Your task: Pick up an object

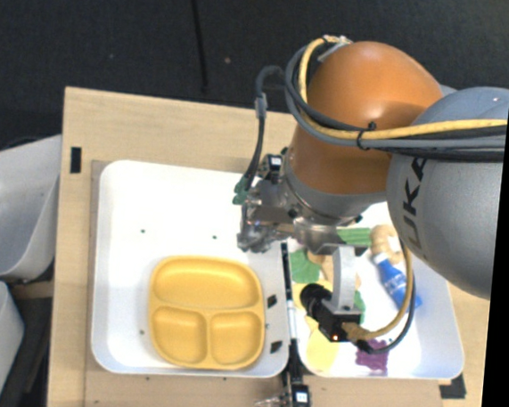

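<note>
A yellow divided plate lies in the left bin, toward its front right. In the right bin I see a green piece, a blue bottle-like thing with a tan top, a pale yellow disc and a purple piece. My gripper hangs low over the left bin's right side, just beyond the plate's far right corner and close to the wall between the bins. Nothing shows in its grasp.
The orange and grey wrist covers most of the right bin's back half. The left bin's back and left parts are bare white floor. The wooden bench rims both bins, and a white box stands off its left side.
</note>
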Action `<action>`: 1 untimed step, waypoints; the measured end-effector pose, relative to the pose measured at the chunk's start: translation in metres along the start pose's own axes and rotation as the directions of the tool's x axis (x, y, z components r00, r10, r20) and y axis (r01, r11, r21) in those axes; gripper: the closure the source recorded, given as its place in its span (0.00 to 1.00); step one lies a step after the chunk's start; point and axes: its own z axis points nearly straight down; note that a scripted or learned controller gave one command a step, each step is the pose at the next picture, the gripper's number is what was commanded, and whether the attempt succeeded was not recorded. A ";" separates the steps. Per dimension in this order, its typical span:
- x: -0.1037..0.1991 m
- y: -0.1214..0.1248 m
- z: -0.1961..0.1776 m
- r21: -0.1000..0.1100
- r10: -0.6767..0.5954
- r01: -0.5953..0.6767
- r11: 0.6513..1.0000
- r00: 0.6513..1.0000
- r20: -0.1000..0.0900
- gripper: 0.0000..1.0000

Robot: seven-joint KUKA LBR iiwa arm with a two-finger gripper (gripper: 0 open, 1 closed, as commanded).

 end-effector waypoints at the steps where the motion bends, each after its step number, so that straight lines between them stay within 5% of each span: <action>1: -0.001 0.000 -0.003 0.012 -0.009 0.009 1.000 1.000 0.006 1.00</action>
